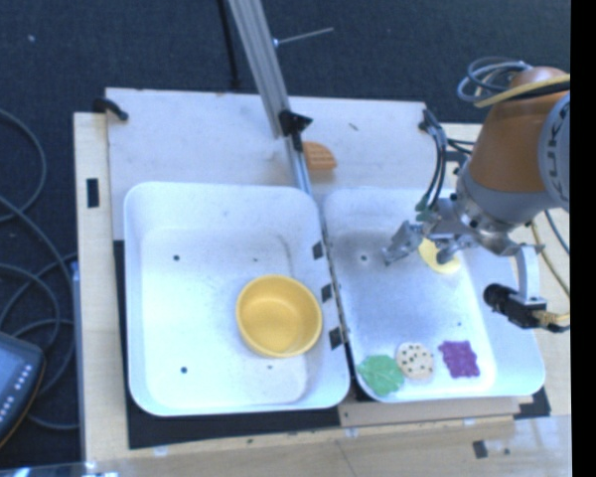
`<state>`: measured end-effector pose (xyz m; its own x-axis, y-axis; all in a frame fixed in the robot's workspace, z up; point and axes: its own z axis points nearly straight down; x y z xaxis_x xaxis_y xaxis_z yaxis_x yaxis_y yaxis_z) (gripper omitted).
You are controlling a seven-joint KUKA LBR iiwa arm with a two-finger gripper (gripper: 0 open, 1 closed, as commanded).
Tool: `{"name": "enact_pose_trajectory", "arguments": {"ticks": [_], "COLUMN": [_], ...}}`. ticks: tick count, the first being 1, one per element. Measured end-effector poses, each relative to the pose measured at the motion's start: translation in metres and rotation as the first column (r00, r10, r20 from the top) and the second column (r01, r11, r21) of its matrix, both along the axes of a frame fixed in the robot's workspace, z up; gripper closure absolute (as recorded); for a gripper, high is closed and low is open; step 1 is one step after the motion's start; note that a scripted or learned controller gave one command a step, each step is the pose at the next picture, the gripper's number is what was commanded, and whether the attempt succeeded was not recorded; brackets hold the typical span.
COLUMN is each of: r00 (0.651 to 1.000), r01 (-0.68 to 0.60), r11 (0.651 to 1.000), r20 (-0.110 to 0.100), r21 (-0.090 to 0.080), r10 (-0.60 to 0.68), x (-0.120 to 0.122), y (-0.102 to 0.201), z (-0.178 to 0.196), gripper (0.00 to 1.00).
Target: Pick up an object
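The gripper [409, 240] hangs over the right bin [377, 296], fingers spread apart and grasping nothing; a yellow disc [440, 256] lies just beside it, partly under the wrist; along this bin's near edge sit a green piece [380, 373], a cookie [414, 360] and a purple piece [460, 358]; left of this bin, the left bin [169, 296] bears a yellow bowl [277, 315].

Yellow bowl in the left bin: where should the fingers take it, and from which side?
Probably the rim. The yellow bowl sits upright, mouth up, apart from the left bin walls, so come straight down with one finger inside and one outside its thin wall. The body looks too wide to span.
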<state>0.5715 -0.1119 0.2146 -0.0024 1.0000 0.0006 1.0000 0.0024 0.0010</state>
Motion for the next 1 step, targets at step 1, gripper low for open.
{"name": "enact_pose_trajectory", "arguments": {"ticks": [1], "r00": [1.0], "r01": [0.001], "r11": [1.0], "r20": [0.001], "r21": [0.0], "r10": [-0.001], "x": [0.0001], "y": [-0.0001], "z": [0.0001], "gripper": [0.0]}}
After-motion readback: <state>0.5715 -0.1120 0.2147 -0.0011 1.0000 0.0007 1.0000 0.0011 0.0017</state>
